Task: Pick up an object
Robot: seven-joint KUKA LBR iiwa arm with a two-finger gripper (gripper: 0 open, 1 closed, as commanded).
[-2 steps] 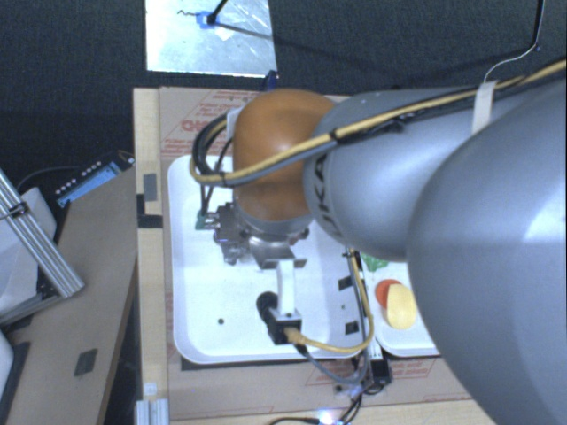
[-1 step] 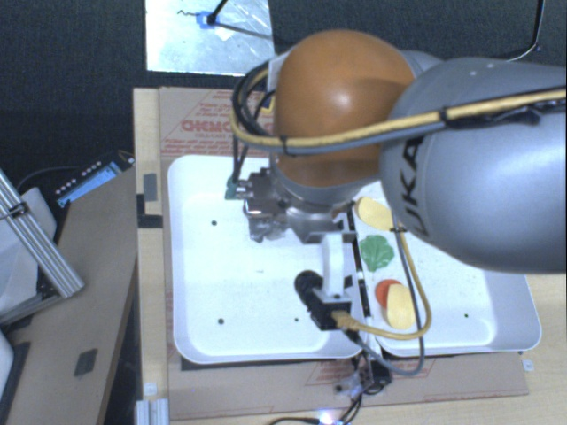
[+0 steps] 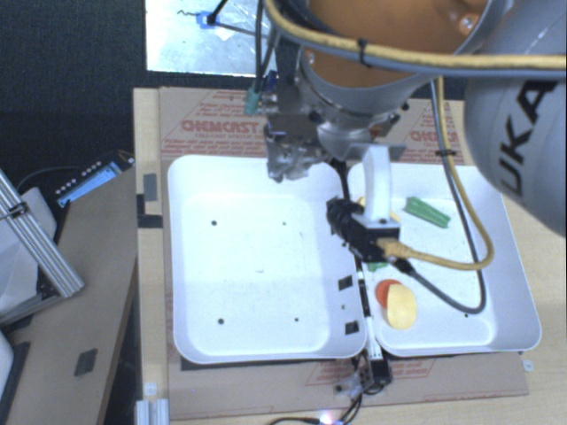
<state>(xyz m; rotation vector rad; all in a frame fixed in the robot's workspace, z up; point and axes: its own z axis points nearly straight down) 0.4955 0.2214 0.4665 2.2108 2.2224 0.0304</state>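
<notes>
The fingers (image 3: pixel 288 162), whose opening I cannot tell, are hovering over the far edge of one bin (image 3: pixel 257 273) with nothing seen between them, while the green block (image 3: pixel 428 212) and yellow piece (image 3: pixel 401 308) are lying ungrasped, well apart from them in the neighbouring bin (image 3: pixel 496 321).

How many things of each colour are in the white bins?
Green thing: 1
Yellow thing: 1
Red thing: 1
Total: 3 in plain sight
</notes>
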